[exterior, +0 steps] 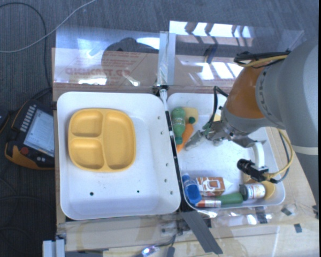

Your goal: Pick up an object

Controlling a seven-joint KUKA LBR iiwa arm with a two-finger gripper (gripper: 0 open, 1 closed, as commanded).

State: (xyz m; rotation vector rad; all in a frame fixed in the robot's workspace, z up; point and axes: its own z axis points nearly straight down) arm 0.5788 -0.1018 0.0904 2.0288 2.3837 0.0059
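A: Gripper [195, 139] mid-frame in right bin [224, 159], fingers spread, nothing between them. Bottle [178, 121] and carrot [187, 133] just left.
B: Risk: the two lie packed against the divider, so a finger may jam or slip off.

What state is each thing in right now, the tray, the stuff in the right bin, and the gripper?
Yellow divided plate: flat in the left bin, compartments bare.
Green bottle: lying at the right bin's left wall.
Carrot: lying beside the green bottle.
Small orange box: flat near the front wall.
Green marker: lying along the front wall.
Gripper: low over the right bin, nothing seen between its fingers.
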